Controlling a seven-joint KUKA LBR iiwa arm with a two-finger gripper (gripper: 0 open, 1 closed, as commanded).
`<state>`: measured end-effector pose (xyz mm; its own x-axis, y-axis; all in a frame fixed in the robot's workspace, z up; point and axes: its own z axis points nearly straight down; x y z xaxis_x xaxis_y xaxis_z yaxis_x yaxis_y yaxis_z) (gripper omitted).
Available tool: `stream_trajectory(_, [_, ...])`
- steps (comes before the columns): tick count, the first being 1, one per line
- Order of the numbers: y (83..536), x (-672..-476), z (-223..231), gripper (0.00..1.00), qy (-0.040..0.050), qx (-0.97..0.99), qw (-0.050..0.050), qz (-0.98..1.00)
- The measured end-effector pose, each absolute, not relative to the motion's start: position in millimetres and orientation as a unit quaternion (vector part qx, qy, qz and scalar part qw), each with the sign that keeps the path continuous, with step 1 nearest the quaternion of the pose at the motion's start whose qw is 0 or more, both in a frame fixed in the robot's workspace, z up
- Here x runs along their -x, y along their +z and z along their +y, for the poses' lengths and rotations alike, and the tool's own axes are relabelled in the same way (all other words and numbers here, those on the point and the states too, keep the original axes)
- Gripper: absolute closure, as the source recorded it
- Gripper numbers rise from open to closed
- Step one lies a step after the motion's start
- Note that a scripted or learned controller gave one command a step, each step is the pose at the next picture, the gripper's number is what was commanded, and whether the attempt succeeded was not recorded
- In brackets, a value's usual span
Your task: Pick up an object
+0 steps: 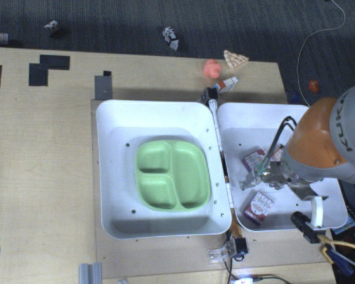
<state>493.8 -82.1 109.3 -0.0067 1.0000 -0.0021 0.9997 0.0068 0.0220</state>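
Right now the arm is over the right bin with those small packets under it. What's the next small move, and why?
Probably a short descent. The gripper sits over the right bin, between two small packets: one just above it in the view, another just below. I can't see anything between its fingers, so I'd centre it over the lower packet, which lies clear of the arm, then lower.

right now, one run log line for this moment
arm: over right bin | gripper: above packets | grasp: unconfirmed | left bin: green tray

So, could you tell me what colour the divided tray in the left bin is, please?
Light green; the divided tray shows in the camera view.
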Motion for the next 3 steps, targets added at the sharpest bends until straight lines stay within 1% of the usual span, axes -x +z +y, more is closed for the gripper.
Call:
stream_trajectory(1, [119.8,-495.4,-81.3,1.00,0.0087,-0.704,0.010,0.710])
stream_trajectory(2, [114.3,-486.9,-193.5,1.00,0.0001,-0.707,0.002,0.708])
stream_trajectory(3, [114.2,-487.2,-192.5,0.00,0.0007,-0.706,0.001,0.708])
